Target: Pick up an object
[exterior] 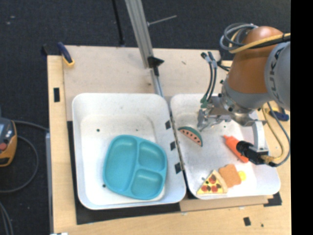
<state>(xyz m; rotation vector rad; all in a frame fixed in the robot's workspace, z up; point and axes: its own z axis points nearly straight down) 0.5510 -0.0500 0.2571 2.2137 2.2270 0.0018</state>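
White right bin | end effector grip: can't tell | watermelon slice at its 7 o'clock | you risk clipping the bin wall, heads up

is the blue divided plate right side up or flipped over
Right side up. The blue divided plate lies flat in the left bin, its three sunken compartments facing up.
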